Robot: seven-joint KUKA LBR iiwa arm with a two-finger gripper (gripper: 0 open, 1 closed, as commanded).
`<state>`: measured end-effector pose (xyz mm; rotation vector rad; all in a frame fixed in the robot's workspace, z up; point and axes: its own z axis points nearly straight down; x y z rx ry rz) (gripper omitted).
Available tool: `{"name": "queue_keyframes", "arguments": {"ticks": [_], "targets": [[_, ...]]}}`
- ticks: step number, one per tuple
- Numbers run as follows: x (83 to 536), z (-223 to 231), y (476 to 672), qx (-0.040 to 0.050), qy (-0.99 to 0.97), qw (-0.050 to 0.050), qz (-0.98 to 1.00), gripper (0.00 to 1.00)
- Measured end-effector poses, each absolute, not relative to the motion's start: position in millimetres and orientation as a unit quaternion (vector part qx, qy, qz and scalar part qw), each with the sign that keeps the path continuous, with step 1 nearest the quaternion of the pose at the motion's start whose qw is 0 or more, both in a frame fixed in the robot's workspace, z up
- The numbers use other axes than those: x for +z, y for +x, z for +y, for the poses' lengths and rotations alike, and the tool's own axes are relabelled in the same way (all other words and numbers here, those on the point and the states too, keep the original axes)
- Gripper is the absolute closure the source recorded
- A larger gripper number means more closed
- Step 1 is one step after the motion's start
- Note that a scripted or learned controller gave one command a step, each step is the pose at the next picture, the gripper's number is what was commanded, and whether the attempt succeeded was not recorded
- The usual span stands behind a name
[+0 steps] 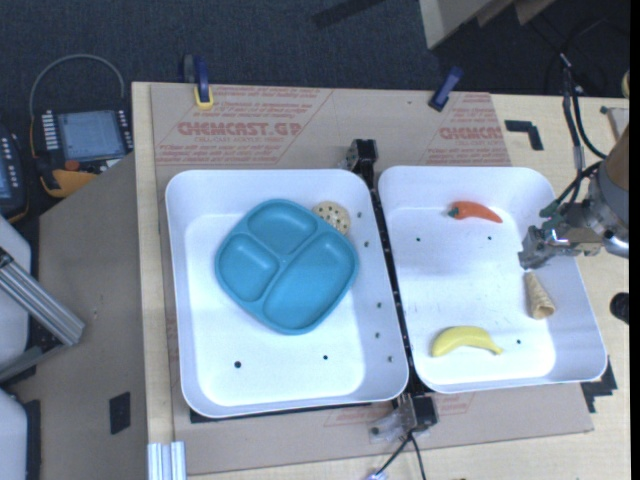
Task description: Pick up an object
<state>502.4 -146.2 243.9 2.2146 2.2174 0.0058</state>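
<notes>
Over right bin [570, 363], east edge: my gripper [538, 243]; jaws unreadable, grasp I cannot tell.
Cone [540, 295]: just below me.
Banana [465, 342]: near front.
Carrot [474, 211]: rear.
Left bin [200, 368]: blue tray [287, 265], cookie [332, 215].

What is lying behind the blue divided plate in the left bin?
A round tan cookie pokes out from behind the blue plate, at its upper right edge. The plate covers part of the cookie, so its whole shape cannot be seen.
</notes>
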Motion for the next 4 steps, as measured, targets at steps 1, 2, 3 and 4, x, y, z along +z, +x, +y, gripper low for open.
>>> {"name": "queue_keyframes", "arguments": {"ticks": [1, 2, 3, 4], "targets": [[275, -146, 503.6, 0.0012, 0.707, 0.003, 0.708, 1.00], [270, -104, 521.0, 0.0009, 0.705, 0.001, 0.709, 1.00], [272, -50, 530.1, 0.0014, 0.705, 0.000, 0.709, 1.00], [258, -8, 540.7, -0.0004, 0.705, -0.002, 0.709, 1.00]]}}
